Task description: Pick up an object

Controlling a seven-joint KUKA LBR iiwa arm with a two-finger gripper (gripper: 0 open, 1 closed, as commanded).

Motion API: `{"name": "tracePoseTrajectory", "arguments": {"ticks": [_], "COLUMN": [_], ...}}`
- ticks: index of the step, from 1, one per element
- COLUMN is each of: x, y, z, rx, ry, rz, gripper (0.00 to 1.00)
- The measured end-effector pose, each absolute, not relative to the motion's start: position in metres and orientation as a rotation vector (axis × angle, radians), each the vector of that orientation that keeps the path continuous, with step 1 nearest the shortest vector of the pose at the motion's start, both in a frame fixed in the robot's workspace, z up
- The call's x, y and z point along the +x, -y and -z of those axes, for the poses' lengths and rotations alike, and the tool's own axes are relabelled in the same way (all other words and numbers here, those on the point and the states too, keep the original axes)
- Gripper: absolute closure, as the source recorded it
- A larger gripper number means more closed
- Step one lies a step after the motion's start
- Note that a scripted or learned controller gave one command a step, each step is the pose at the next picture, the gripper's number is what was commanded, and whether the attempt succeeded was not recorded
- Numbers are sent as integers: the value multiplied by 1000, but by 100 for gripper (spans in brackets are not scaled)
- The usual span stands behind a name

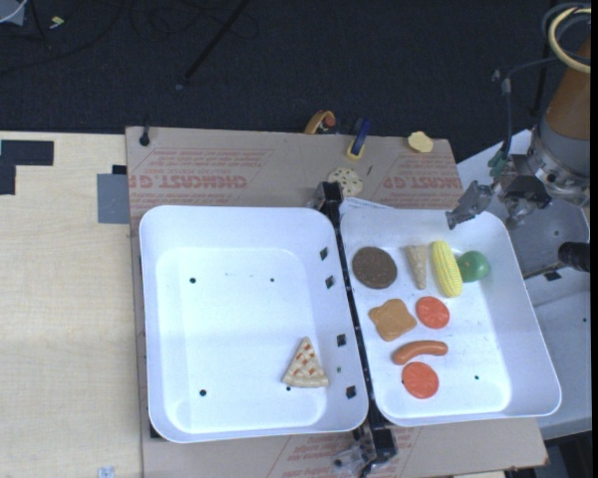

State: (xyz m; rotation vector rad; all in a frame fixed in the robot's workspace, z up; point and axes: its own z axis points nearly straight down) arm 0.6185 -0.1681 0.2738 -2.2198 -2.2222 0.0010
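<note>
I read this as the approach step: my gripper (490,199) hovers above the right bin's (538,366) far right corner, fingers spread and holding nothing. Nearest targets (corn (446,268) and green ball (472,265)) lie just below; next I must descend squarely over one.

Robotics lab, bench (50,297) with two white bins (169,257), toy food, loose cables (20,8) behind
</note>
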Motion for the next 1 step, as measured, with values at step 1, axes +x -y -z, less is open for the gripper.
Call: {"name": "tracePoseTrajectory", "arguments": {"ticks": [1], "x": [527], "y": [179], "z": [-223], "rx": [-2218], "ry": [2211], "rz": [-10], "gripper": [0]}}
